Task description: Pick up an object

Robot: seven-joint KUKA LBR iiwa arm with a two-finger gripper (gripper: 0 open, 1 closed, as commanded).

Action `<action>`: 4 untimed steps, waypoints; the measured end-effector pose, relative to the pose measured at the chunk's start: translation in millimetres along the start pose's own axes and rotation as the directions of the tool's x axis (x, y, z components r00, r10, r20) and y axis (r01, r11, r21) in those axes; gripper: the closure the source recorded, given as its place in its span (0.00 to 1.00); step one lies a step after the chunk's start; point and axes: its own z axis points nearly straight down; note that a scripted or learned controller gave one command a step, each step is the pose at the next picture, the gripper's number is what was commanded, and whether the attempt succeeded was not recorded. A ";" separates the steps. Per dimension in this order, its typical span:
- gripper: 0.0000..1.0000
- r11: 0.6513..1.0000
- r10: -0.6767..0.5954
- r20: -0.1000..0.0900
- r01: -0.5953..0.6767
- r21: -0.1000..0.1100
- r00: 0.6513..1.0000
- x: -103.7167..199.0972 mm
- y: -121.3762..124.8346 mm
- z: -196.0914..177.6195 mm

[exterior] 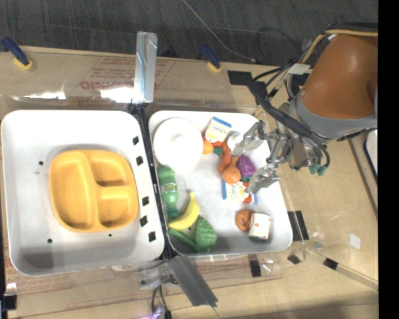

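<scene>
The right bin holds several small items. My gripper reaches in from the right over its right half, with the fingers spread apart and open. A purple toy lies between and below the fingertips, with no grip on it visible. Just left of it are an orange fruit and a carrot. A small blue-and-white carton lies by the lower finger. A brown-and-white can rests near the bin's front right corner.
A white round bowl and another carton sit at the back of the right bin. A green bottle, banana and leafy green toy line its left and front. The left bin holds a yellow divided tray.
</scene>
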 end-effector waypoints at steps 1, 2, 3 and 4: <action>0.00 0.998 0.059 -0.008 -0.059 -0.003 0.998 3.5 -22.9 187.3; 0.00 1.000 -0.004 -0.003 0.004 -0.003 1.000 42.9 33.6 200.5; 0.00 0.986 0.165 0.000 -0.165 0.000 0.986 34.7 55.6 200.0; 0.00 0.987 -0.160 0.001 0.160 -0.001 0.987 19.0 -5.0 183.9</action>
